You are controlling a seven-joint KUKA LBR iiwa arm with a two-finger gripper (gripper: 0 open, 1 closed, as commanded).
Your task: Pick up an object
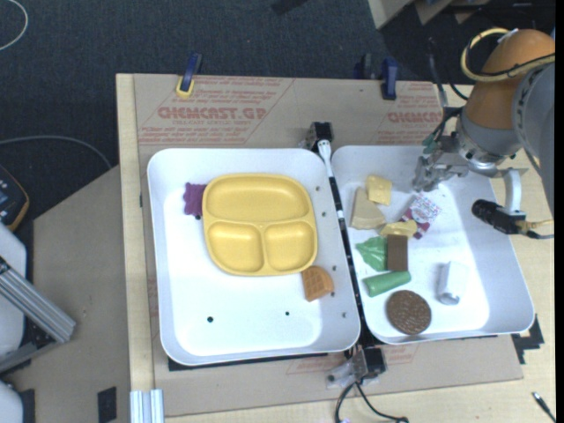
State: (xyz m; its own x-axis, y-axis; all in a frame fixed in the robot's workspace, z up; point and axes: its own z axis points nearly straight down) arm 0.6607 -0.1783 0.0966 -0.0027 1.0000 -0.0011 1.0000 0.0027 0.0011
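Camera view. Two white bins are seen side by side on the bench. The left bin is occupied by a yellow divided tray, with a purple item touching its left edge and a tan bread-like piece just beside its lower right corner. The right bin carries the loose clutter: a pale cheese-like wedge, a tan wedge, a small red-and-white packet, a brown bar beside a green piece, a green cylinder, a round brown cookie and a grey cylinder.

The gripper is seen over the upper part of the right bin, just above the red-and-white packet. Nothing is seen between its fingertips; how far it is open cannot be told at this resolution.

Step in hand, as judged: approach to a pick, not yet made. The packet is the nearest candidate and lies apart from the wedges, so a straight descent is favoured. The packet looks flat and thin; it is best straddled across its short side, and closure delayed until the fingertips are level with the bin floor. The yellowish piece touching its lower edge may be disturbed.
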